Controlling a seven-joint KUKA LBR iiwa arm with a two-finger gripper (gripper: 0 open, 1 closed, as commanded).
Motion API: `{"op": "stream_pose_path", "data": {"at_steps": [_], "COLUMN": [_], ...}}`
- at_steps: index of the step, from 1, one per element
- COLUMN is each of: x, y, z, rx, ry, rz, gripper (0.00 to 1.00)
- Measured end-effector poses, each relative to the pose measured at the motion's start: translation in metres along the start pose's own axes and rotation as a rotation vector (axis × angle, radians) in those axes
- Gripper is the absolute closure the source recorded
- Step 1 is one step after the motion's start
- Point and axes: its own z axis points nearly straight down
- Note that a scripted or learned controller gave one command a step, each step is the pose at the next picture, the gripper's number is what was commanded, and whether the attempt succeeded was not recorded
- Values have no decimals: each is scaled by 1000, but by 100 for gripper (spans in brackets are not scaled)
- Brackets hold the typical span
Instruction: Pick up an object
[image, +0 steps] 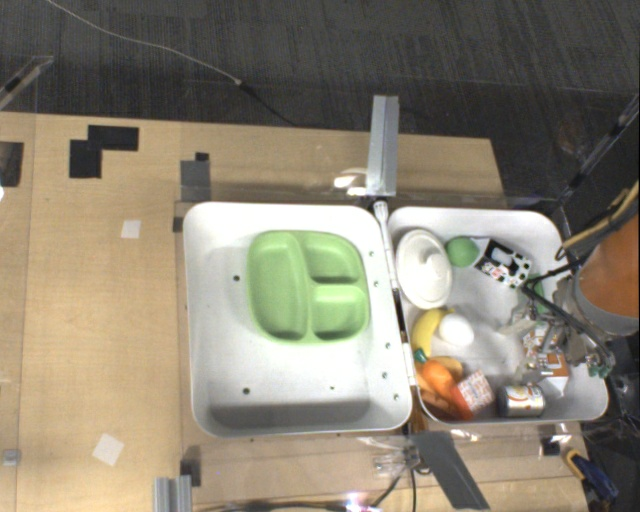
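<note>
The right bin (580, 405) holds several small objects. A white bowl (424, 268) sits at its far left, with a green ball (462, 251) and a black-and-white item (503, 263) beside it. Nearer the front lie a yellow banana (427, 330), a white ball (456, 331), an orange object (438, 382), a red-and-white packet (475, 391) and a small can (522, 400). My gripper (543, 345) hangs low over the right side of this bin, just above the can, amid cables. Nothing is visibly held in it.
The left bin (215, 390) carries a green divided plate (306, 285). A metal post (384, 140) rises behind the seam between the bins. The arm's orange band (610, 280) is at the right edge. Wooden bench (90, 330) lies to the left.
</note>
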Motion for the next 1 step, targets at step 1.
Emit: {"op": "stream_pose_path", "data": {"at_steps": [1], "x": [2], "y": [-1], "z": [-1], "rx": [1], "ry": [-3], "rz": [36], "gripper": [0]}}
